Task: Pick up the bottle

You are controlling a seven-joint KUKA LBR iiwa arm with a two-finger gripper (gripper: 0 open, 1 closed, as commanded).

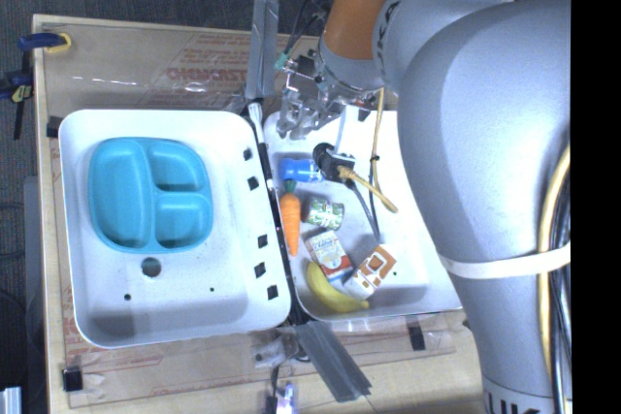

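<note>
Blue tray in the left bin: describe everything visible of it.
The blue tray is sky blue, smooth and plastic-looking, with rounded corners. Raised ridges split it into three wells: one long well down its left side in the camera view and two smaller ones stacked on its right. It lies flat, open side up, on the floor of the left bin, in the upper left part, near the far and left walls. Nothing shows in its wells. A small dark round spot sits just below it, apart.
</note>
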